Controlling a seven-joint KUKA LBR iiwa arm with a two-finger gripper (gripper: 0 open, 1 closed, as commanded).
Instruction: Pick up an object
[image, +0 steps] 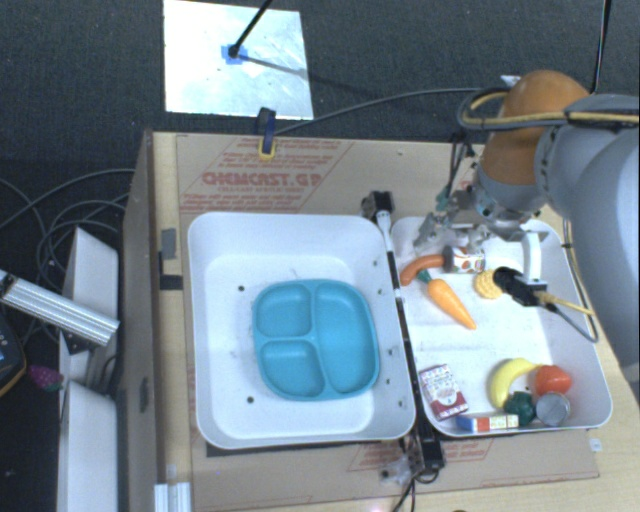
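Task status: no object lifted yet. The grey metal gripper (462, 232) sits low over the upper part of the right shallow white plastic bin (590, 375), just above a small red-and-white can (466, 260) and beside the orange plastic carrot (450, 301); whether it is open cannot be determined. Legible writing: red "CHEMCAST" on the cardboard sheet (262, 170) covering the surface

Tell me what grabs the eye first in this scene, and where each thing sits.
The blue divided plate stands out, lying in the middle of the left bin. Next, the grey arm with its orange band leans in from the right over the right bin, where a carrot, a banana and other small items are scattered.
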